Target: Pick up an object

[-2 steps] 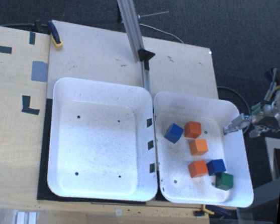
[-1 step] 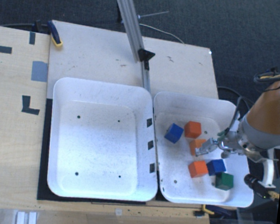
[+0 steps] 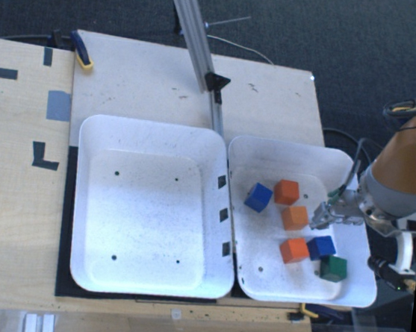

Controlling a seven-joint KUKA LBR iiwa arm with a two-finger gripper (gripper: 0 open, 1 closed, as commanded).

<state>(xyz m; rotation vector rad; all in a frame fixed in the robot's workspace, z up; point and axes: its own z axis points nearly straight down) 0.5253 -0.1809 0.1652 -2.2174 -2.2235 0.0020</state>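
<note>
On the desk the left bin sits at nine o'clock with nothing lifted into it, while the right bin at three o'clock holds the blue block, three orange blocks, a second blue block and a green block, all resting on its floor. The gripper hangs low just beside the middle orange block; whether its jaws are spread or pinching I cannot tell, so the pick looks not yet done. No writing or labels can be read.
</note>
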